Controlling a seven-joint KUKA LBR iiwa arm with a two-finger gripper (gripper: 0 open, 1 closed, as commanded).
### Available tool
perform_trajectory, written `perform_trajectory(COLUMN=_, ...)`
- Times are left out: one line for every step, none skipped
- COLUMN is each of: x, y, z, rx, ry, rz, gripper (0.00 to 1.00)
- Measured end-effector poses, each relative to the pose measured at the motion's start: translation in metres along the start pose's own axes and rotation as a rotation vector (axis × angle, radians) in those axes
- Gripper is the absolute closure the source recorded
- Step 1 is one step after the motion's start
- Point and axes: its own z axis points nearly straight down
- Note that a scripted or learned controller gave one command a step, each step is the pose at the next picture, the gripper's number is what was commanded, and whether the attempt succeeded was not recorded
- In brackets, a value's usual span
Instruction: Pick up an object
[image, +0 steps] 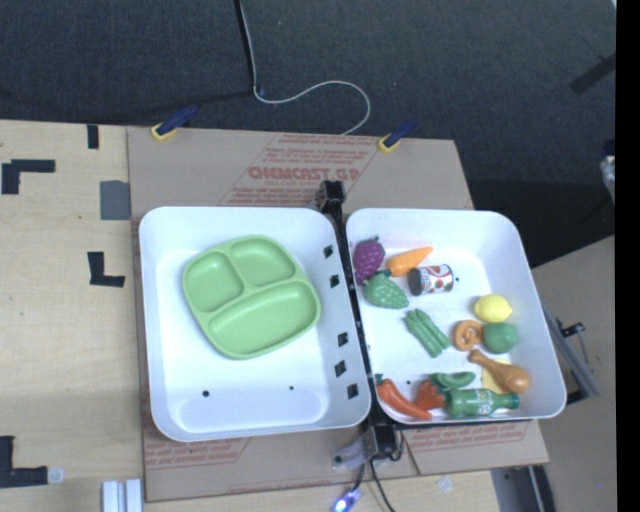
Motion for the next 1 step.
perform_trajectory(x=0.0002, y=0.0005, z=-0.0101, rx=0.0, ry=-0.001, rz=-0.001, gripper=1.0)
